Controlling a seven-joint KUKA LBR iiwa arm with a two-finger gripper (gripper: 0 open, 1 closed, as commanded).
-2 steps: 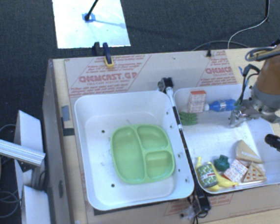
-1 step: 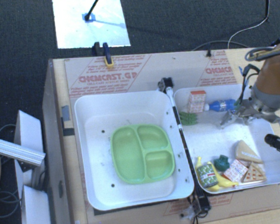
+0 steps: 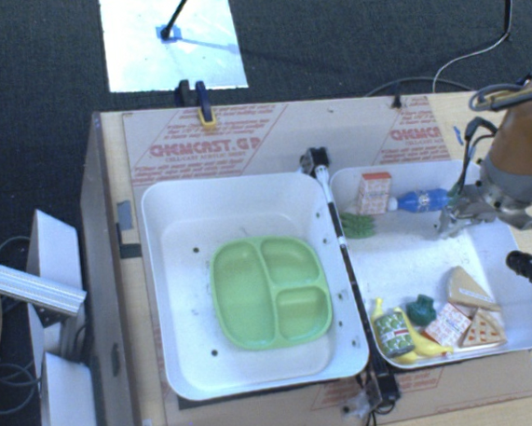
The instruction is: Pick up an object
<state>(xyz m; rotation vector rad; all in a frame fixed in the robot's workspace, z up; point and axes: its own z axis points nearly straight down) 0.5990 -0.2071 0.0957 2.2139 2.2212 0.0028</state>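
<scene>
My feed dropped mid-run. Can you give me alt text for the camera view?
The grey arm's tool hangs over the right bin, near a bottle and small carton; toy foods cluster along that bin's near edge. The left bin holds a green divided plate.

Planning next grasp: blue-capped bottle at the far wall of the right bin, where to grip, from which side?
Grip the bottle across its clear mid-body, coming from above. It lies on its side along the far wall, carton at one end, so span its width.

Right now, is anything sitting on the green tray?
No, the green tray lies bare in the left bin; the toys are in the right bin.
</scene>
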